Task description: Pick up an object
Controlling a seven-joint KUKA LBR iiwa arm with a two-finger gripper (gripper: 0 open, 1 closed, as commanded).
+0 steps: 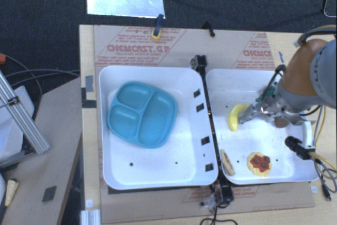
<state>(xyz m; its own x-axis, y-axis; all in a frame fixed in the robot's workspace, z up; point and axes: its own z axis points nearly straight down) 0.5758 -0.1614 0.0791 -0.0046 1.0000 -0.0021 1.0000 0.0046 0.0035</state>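
- Nearest you, at the front edge of the right bin (237, 79), lay a small tan bread-like piece (227, 163), right beside the divider; just to its right sat a round yellow pizza toy with red topping (259, 164)
- You had the yellow banana (236, 116) in the middle of that bin, a little left of centre, well apart from the two front pieces
- Your claw (247, 116) sat at the banana's right side, reaching in from the arm's grey wrist; its tip was touching or all but touching the fruit, yet you could not tell whether the fingers were spread or pressed together, nor whether anything lay between them
- I would judge the banana a light, hollow plastic toy; stiff, smooth and rather slippery, so it would likely roll or skate off under a glancing pinch; you would do best to take it across the thick middle of the curve, not at the tapered ends
- Your left bin (121, 168) held a blue divided plate (142, 114), far from the claw; both bins rested on the cardboard-covered surface (137, 45)
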